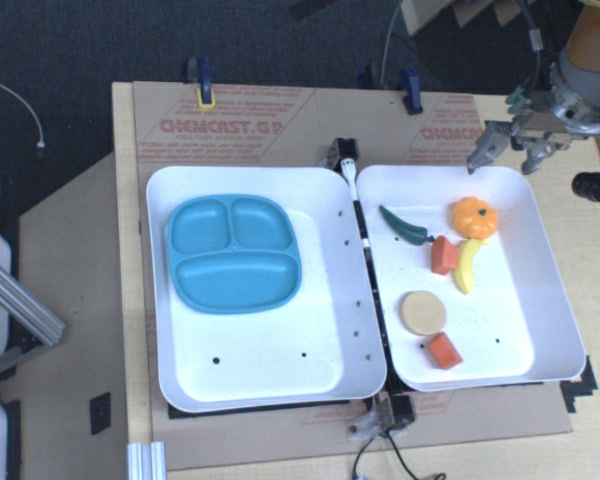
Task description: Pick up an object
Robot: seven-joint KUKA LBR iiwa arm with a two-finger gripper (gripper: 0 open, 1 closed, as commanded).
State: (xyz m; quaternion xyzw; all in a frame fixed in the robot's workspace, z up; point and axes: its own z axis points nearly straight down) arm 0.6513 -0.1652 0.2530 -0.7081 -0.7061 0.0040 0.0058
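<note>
Camera view, read from left to right: the left bin (242,368) holds a blue divided plate (235,253), a broad shallow thing with little for two fingers to pinch except its rim. The right bin (525,353) carries the likelier picks. A green pepper (405,226) lies near its upper left, thin and curved. Below it rests a tan round disc (422,312), flat and low, probably awkward to grip from above. A red chunk (443,350) sits just beside the disc's lower edge, and another red piece (442,256) lies against a yellow banana (466,265). An orange pumpkin (474,218) touches the banana's upper end.

All look like light, hard plastic toy food, likely smooth and a bit slippery. The lower red chunk seems the easiest hold: blocky, with clear space on most sides, taken across its short faces. The pumpkin is rounded and crowded by neighbours.

At the far right, the gripper (505,154) hovers over the bin's upper rim, fingers spread apart with nothing between them
</note>
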